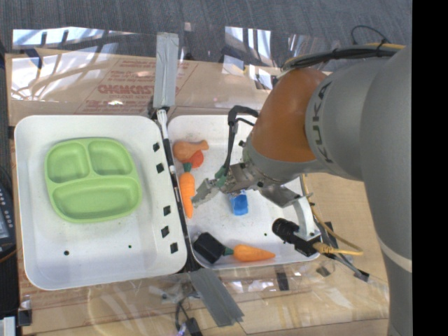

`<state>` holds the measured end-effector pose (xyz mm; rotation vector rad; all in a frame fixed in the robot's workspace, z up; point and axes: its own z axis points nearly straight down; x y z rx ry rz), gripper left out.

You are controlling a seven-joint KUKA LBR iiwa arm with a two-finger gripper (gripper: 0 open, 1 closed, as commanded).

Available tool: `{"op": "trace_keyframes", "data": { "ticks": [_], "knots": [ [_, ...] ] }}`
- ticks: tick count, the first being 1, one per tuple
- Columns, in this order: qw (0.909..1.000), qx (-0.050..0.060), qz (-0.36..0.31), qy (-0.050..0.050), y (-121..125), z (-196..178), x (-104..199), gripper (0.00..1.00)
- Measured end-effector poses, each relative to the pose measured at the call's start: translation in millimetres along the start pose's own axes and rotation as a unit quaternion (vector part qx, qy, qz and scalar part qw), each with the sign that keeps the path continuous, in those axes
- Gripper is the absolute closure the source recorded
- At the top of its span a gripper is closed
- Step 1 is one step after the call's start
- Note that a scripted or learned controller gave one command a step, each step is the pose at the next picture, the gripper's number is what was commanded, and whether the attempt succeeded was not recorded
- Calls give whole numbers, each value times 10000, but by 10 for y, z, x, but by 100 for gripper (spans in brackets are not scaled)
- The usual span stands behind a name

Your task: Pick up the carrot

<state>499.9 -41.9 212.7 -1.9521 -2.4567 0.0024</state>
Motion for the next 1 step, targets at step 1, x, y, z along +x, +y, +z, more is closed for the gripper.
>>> {"op": "trace_keyframes", "data": {
  "ticks": [1],
  "knots": [
    [9870, -8, -1608, -12, 481, 220, -8, 0]
  ]
}}
